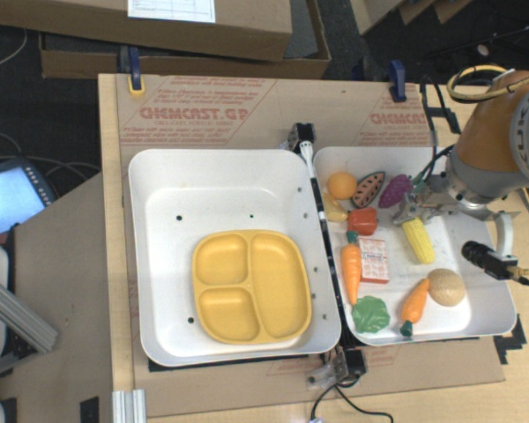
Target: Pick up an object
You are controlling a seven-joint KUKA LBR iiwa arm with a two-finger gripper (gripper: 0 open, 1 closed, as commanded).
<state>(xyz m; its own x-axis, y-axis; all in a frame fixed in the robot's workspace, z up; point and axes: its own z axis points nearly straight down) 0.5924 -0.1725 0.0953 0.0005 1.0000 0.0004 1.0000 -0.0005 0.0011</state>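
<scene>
In the right bin (485, 324), at its far edge, jaws (420, 208) lowered among the toy food, arm reaching in from the right with orange band above the wrist. Cannot tell how far apart they stand, nor whether anything sits between them; metal parts blur into the bin floor there. Just below the jaws, touching or nearly so, a yellow corn cob (418, 240) lying lengthwise. Just left of them, a purple piece (394, 189), and beyond that a striped brown slice (368, 187) and an orange ball (341, 186). Lower left of the jaws, a red pepper (362, 221), then a small printed box (374, 260) beside a long carrot (351, 271). Well below, a green broccoli (370, 314), a second smaller carrot (413, 303) tilted, and a tan round potato-like piece (445, 286). Far left of the jaws, in the left bin (159, 192), a yellow divided plate (250, 285) lying flat. Under both bins, a tabletop (203, 113) of brown board printed in red.
</scene>
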